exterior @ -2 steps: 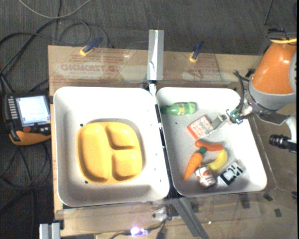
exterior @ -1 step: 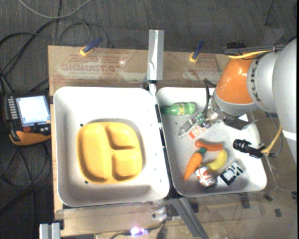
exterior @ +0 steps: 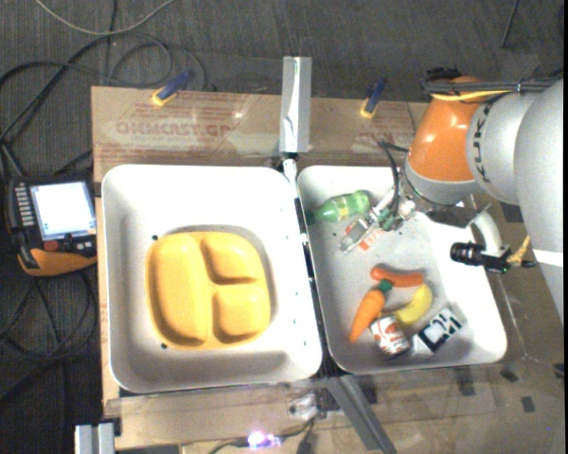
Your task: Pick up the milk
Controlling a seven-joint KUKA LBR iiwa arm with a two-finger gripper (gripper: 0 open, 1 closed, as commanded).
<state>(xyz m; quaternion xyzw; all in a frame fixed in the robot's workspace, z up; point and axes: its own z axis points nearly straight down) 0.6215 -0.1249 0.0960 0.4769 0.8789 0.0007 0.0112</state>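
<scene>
The arm (exterior: pixel 492 149) is seen entering from three o'clock, its gripper (exterior: pixel 379 218) low in the right bin (exterior: pixel 473 348) just beside a green bottle (exterior: pixel 341 205); whether the jaws are open cannot be told, and nothing is seen held. The milk (exterior: pixel 441 329), judged to be the black-and-white carton, lies at the bin's five o'clock corner, touching a banana (exterior: pixel 414 304) and a can (exterior: pixel 390 337), so a descent from its clear outer side is advised. The left bin (exterior: pixel 123 253) bears a yellow tray (exterior: pixel 210 287), and cables (exterior: pixel 95 55) are noted on the carpet at eleven o'clock.

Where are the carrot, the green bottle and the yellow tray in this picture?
carrot (exterior: pixel 364 314): camera view, middle of its orange body.
green bottle (exterior: pixel 342 205): camera view, middle of its side.
yellow tray (exterior: pixel 211 287): camera view, ridge between its compartments.
</scene>
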